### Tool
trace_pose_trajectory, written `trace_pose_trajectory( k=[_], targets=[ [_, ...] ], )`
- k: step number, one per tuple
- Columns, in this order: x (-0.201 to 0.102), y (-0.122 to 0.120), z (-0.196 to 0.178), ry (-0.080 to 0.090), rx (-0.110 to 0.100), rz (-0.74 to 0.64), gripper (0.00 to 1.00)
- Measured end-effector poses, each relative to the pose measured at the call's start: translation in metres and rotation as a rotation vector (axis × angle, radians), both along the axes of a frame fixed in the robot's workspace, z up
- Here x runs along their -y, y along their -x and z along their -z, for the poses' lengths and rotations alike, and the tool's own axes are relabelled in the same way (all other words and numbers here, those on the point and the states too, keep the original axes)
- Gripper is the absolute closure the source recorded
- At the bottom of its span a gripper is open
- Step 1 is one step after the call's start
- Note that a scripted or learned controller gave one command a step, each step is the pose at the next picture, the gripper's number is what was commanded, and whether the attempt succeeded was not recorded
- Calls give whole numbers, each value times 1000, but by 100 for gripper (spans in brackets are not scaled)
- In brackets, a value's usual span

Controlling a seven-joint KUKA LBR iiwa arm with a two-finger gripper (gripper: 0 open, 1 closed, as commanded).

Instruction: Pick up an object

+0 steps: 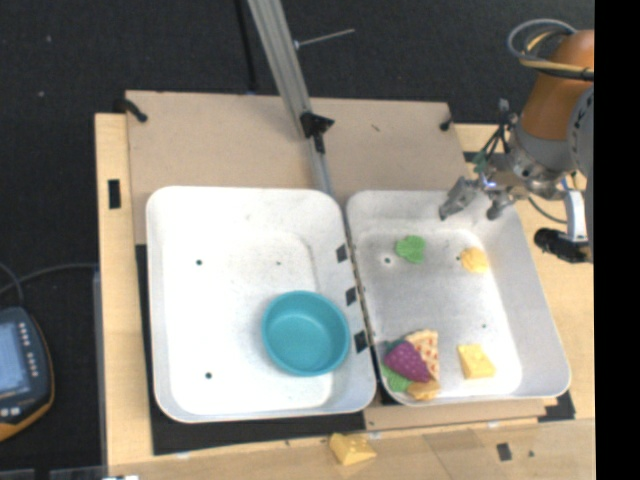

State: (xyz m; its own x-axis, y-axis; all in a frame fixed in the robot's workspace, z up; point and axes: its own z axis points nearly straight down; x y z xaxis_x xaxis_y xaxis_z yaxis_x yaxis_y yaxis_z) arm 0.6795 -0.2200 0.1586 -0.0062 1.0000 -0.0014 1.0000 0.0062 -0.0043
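Yellow wedge (352,449) sat on surface (250,148), far below-left of your pincer (473,203). Pincer was splayed, holding nothing, over right bin (535,298) top edge; green piece (410,249) just below-left.

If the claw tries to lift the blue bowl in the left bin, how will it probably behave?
The blue bowl looks like thin, smooth plastic, so it is probably light and stiff. Its rounded glossy wall may slip between fingers; pinching the rim seems safer. It sits upright on a broad base, so a push would likely slide it across the left bin rather than tip it.
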Motion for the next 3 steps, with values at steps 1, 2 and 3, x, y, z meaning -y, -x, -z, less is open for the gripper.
trace_pose_trajectory(
  k=[1,2,3],
  targets=[
    [1,0,49,3,5,-3,0],
    [3,-1,36,7,9,-7,100],
    [0,0,-29,1,13,-4,100]
  ],
)
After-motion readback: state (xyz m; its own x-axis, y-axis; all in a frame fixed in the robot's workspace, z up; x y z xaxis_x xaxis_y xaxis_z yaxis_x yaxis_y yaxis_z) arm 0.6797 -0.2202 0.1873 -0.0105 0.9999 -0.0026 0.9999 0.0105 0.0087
